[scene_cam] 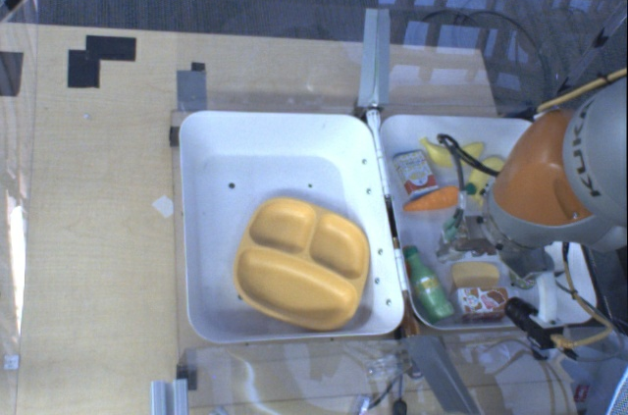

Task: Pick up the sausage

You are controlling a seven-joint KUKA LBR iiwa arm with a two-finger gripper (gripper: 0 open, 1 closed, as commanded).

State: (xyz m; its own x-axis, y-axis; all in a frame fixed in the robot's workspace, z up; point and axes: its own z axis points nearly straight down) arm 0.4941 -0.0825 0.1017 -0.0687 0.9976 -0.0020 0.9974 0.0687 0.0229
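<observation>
Lot: two white bins side by side on table (98,236).

Left bin (211,158): yellow compartment tray (302,261), lying in the near half.

Right bin (397,133): crowded.
- Small red-and-white carton (415,171) at the far left.
- Yellow pieces (442,153) beside it.
- Orange tapered piece (432,199) just below the carton.
- Green bottle (427,284) along the left wall.
- Tan block (475,274) to the right of the bottle.
- Reddish-brown piece (483,302) touching the tan block's near side, close to the near rim.

Sausage: not identified with certainty. Likeliest candidate the reddish-brown piece; could also be the orange tapered one. Too small to settle.

Arm (545,187): reaching in from the right, orange band over the right bin's middle. Pincer (459,236) low among the items, between the orange piece and the tan block. Opening cannot be told; no item seen in its hold.

Risks, as judged:
- Wrong item taken, since neighbours lie close on every side of the pincer.
- Tan block or green bottle nudged or pinched along with the target, caused by tight packing.
- Target pushed against the near rim and slipping out of a closing grasp.
- Rounded, smooth toy surface likely to squirt free under an off-centre squeeze.
- Cable (451,148) near the wrist dragging across the yellow pieces.
</observation>
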